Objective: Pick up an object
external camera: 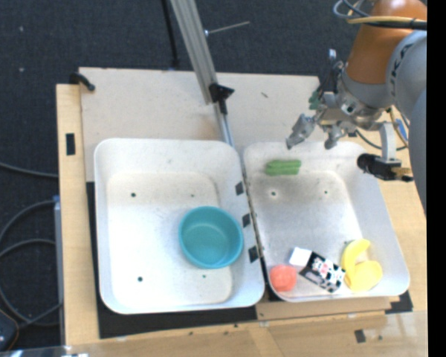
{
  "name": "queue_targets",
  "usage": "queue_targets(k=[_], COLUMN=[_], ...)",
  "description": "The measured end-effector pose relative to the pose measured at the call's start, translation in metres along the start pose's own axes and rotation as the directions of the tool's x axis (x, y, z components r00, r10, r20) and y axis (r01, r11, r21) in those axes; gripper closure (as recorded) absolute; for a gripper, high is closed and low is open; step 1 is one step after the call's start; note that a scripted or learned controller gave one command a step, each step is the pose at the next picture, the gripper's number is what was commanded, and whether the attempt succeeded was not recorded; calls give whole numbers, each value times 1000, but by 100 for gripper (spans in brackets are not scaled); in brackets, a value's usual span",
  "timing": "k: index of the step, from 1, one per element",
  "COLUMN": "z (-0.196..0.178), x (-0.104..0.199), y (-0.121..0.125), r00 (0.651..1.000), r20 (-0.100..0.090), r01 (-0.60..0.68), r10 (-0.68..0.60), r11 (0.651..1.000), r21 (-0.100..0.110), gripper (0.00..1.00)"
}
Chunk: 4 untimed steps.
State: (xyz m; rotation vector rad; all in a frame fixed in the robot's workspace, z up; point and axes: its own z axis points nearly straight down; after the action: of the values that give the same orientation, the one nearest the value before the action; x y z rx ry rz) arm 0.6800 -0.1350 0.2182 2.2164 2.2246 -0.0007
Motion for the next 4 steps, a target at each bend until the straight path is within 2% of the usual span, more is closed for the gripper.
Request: queue_targets(k=[1,2,3,4], z=[0,44,91,118], x=[0,-8,-2,-3], y=[0,3,-2,-2], r00=[1000,1000,1000,1000], r20=[1,2,1,1], r01=[0,-3,-1,-2], r10=[0,3,1,2], r11=[1000,1000,1000,1000], r21=[0,4,3,3], gripper=[0,0,0,0])
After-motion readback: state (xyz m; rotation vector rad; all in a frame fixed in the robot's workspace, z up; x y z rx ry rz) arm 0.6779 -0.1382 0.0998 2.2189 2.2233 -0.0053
